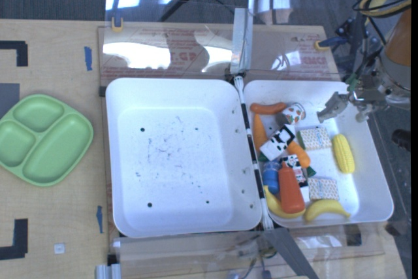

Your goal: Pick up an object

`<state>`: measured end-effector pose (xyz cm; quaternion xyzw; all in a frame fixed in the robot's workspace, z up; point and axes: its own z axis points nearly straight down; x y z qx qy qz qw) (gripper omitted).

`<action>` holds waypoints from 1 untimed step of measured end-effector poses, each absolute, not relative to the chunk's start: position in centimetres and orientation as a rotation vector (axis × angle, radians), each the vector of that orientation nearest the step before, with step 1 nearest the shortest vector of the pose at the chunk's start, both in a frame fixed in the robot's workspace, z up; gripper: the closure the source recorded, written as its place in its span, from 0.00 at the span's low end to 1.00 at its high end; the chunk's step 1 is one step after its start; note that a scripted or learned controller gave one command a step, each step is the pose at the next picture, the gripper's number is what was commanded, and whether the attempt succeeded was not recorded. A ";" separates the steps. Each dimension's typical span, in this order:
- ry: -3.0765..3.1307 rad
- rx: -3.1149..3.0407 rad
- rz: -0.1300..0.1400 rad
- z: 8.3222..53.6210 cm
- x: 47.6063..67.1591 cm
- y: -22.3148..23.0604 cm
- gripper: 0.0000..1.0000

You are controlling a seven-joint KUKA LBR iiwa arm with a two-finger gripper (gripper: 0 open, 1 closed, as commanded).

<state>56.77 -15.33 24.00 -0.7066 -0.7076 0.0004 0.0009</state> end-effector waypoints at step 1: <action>-2.354 -2.082 -0.001 12.0 55.0 -11.5 0.00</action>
